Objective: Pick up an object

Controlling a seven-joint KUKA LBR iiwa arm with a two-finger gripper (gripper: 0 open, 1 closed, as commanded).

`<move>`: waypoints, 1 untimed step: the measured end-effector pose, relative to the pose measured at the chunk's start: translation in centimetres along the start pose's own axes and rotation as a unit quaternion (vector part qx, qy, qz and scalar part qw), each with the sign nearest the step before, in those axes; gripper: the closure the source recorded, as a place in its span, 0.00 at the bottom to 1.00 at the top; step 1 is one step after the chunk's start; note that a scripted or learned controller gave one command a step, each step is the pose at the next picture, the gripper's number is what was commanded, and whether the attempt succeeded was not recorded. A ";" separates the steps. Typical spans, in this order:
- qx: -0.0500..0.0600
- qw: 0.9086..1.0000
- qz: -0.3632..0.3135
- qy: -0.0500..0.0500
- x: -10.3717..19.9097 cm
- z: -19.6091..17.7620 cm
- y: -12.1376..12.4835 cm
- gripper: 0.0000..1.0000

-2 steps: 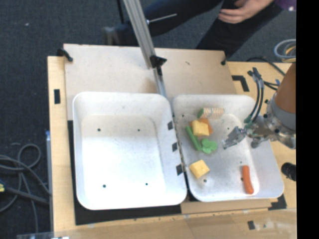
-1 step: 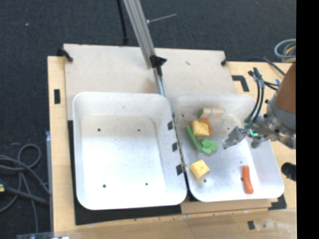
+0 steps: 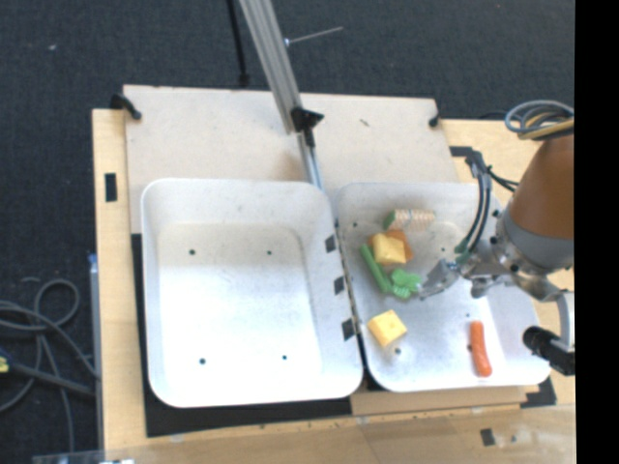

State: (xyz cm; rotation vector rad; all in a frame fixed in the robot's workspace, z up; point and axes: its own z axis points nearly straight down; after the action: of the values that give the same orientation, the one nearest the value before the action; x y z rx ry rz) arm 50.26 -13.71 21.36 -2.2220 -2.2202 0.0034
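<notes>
No legible labels were visible. The claw [image 3: 437,280] hung low in the right bin [image 3: 426,370]; its finger state could not be determined. Just beside it lay a green plastic piece [image 3: 387,274] and a yellow block [image 3: 390,250]. Nearer the front lay a yellow cube [image 3: 387,329] and an orange carrot-shaped stick [image 3: 479,348]. The left bin [image 3: 242,288] was smooth white plastic.

My arm [image 3: 544,196] is grey with an orange band. Both bins, left [image 3: 242,288] and right [image 3: 435,356], are white on a pale tan bench [image 3: 222,133]. I see two yellow blocks [image 3: 391,250] [image 3: 387,329], a green piece [image 3: 385,271], an orange-red stick [image 3: 479,348] and a cream ridged item [image 3: 414,217]
</notes>
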 end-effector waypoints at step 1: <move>0.001 1.000 0.000 0.001 0.0 6.2 -0.5 0.00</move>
State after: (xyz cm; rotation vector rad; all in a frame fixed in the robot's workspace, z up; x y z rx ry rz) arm 49.77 -13.71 15.15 -2.2198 -2.2185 0.0051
